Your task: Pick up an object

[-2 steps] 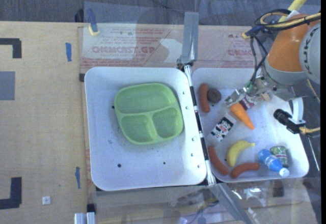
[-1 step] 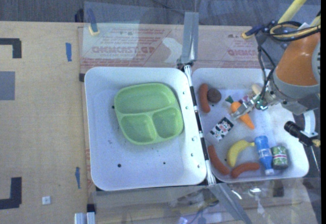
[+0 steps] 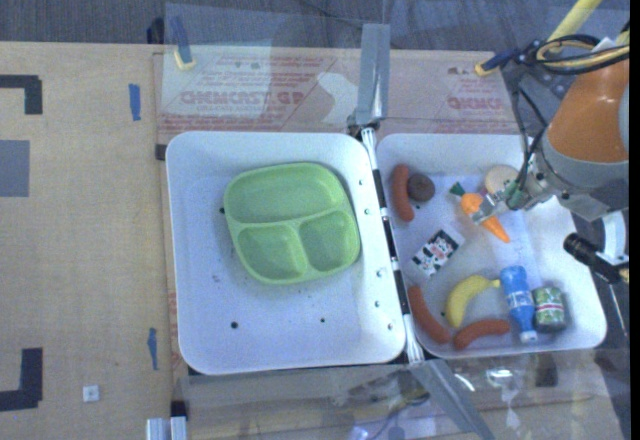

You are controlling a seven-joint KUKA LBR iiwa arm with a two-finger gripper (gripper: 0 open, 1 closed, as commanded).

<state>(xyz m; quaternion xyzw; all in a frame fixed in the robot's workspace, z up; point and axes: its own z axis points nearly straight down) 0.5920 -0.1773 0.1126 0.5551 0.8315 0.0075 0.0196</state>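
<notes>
**Clerk:** Item one, your position?

**Arm:** My gripper (image 3: 500, 203) hangs low in the right bin (image 3: 590, 328), upper part, over the carrot (image 3: 490, 216). Whether I am spread or pinching, I cannot tell; the wrist hides it.

**Clerk:** Item two, the carrot?

**Arm:** Orange, small, just beside a round tan piece (image 3: 498, 178). Long axis slanted, tip pointing toward the bin's lower right, green top (image 3: 458, 191) toward upper left.

**Clerk:** Step in hand?

**Arm:** Approach or grasp, I judge; nothing is lifted. Next calls for closing across the short width, then a straight rise.

**Clerk:** Other stock?

**Arm:** Banana (image 3: 466, 296), blue bottle (image 3: 516, 300), green can (image 3: 549, 308), three sausages, the topmost (image 3: 401, 191) near a dark ball (image 3: 421, 188). Left bin (image 3: 190, 228): green divided plate (image 3: 292, 221).
</notes>
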